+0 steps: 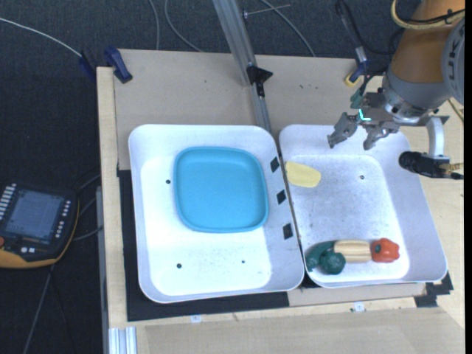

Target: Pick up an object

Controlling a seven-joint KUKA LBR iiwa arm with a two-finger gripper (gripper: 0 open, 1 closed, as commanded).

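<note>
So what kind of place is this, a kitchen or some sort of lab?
Most likely a robotics lab bench, not a kitchen: a grey and orange robot arm reaches over two shallow white plastic bins, loose cables trail across the dark floor, and a handheld control pendant lies beside the bench.

Bench (184, 87) bears two bins (151, 198) (both white).

In the right bin (413, 198) we note four candidate objects. A pale yellow, flattish piece (303, 174) lies alone near the bin's far left corner, close to the left wall. Along the near wall we see a row of three: a dark green rounded item (327, 260) at left, a tan bun-like cylinder (352, 251) lying on its side, touching it, and a red item (384, 250) at the cylinder's right end.
</note>
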